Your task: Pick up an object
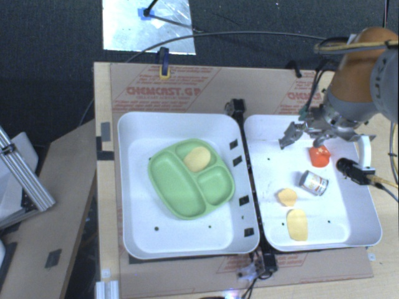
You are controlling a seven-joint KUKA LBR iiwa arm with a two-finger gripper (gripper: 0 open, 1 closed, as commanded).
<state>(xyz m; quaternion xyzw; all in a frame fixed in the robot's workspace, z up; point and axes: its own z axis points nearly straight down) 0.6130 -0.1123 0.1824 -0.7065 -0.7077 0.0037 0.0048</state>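
The right bin [349, 235] holds a small orange-red object [320, 157], a little silver can [313, 183] lying on its side, a round yellow piece [287, 197] and a longer yellow piece [298, 224]. My gripper [303, 140] hangs over the bin's far part, open, with nothing between its fingers. One finger [288, 136] points left over bare bin floor. The other sits just above the orange-red object's top edge. The can and both yellow pieces lie nearer the front, apart from the gripper.
In the left bin [134, 167] a green divided plate [181, 189] carries a yellow lump [198, 159] in its far compartment. A black ridge [244, 167] divides the bins. A black part with a cable [352, 170] hangs off the arm at the right bin's right side.
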